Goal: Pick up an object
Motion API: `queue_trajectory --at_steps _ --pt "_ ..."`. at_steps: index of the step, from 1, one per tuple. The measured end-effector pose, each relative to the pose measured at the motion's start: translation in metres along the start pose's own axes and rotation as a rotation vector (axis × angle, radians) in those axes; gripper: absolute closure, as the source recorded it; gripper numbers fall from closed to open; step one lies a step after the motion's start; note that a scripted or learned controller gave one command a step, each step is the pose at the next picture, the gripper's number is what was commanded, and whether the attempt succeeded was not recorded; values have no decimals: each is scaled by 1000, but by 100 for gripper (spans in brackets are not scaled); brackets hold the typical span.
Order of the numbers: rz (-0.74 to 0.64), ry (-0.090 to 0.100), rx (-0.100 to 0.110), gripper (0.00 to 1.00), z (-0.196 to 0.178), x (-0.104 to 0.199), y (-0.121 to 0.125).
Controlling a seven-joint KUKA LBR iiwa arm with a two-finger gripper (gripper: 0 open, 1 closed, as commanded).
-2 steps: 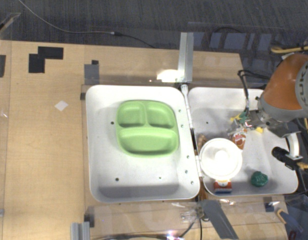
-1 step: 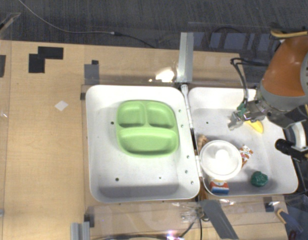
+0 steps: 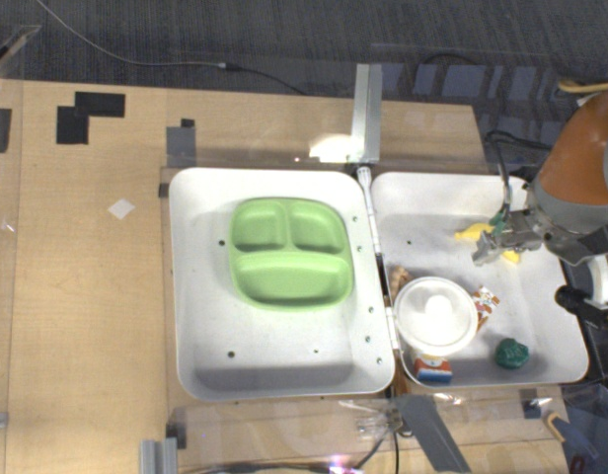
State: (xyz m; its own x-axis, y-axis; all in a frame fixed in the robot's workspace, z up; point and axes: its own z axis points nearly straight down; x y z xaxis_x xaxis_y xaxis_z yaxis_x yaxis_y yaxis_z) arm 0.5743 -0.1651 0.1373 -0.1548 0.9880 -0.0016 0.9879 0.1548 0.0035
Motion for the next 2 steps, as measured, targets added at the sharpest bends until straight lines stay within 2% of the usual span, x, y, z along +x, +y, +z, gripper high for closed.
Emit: queue_trajectory --at_steps 1,2 --pt "152 -1 -1 100 -42 -39 -7" --pt "18 -1 -2 100 -29 -39 -9"
